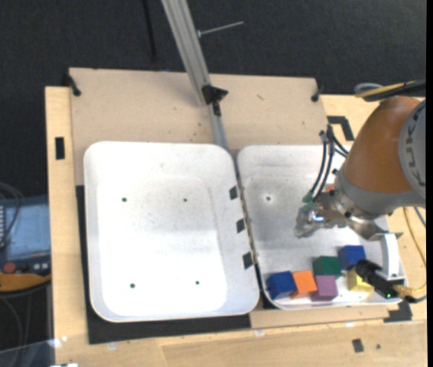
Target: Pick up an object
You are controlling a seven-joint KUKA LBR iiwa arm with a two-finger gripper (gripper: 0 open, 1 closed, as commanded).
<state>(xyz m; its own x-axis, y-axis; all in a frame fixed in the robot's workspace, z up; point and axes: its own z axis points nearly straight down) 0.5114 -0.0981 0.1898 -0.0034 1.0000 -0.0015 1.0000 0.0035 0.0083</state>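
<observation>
Several small blocks lie along the near edge of the right bin [278,174]: a blue block [280,284], an orange block [305,282], a purple block [326,287], a green block [327,266], another blue block [351,255] and a yellow piece [358,283]. My gripper [307,224] hangs over the middle of the right bin, just above and left of the green block. Nothing shows between its tips. The wrist hides how the tips stand.
The left bin [163,228] sits beside the right one, with a dark divider [241,224] between them. A slanted metal pole [190,44] rises behind the bins. A pendant with cables [17,243] lies off the bench at the left.
</observation>
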